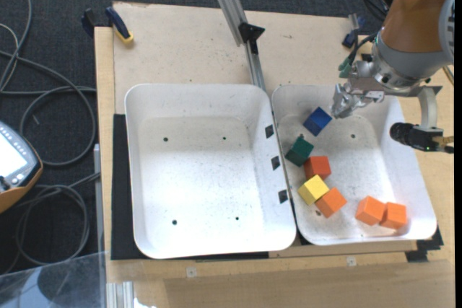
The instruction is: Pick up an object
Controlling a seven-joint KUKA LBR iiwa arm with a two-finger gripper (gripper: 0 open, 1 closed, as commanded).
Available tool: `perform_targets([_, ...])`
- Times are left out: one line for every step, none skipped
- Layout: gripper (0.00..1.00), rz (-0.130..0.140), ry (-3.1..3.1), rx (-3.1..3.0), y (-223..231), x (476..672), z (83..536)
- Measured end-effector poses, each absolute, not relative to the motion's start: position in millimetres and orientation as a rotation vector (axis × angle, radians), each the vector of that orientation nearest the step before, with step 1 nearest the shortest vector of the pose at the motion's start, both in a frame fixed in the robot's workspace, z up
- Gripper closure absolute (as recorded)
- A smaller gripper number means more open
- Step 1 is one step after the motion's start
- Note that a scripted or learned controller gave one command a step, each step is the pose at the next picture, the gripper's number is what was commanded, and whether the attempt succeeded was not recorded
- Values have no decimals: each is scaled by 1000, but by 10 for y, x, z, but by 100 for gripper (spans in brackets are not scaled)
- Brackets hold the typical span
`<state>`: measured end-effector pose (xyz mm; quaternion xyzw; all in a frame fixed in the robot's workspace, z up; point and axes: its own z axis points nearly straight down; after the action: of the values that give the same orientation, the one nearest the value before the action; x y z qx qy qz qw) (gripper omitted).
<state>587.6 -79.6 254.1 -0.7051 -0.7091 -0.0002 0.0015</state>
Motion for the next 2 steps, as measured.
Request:
perform_targets([100, -1, -2226, -2212, -272, 5804, 2463])
perform_targets([100, -1, -2227, -2212, 217, 5762, 2476])
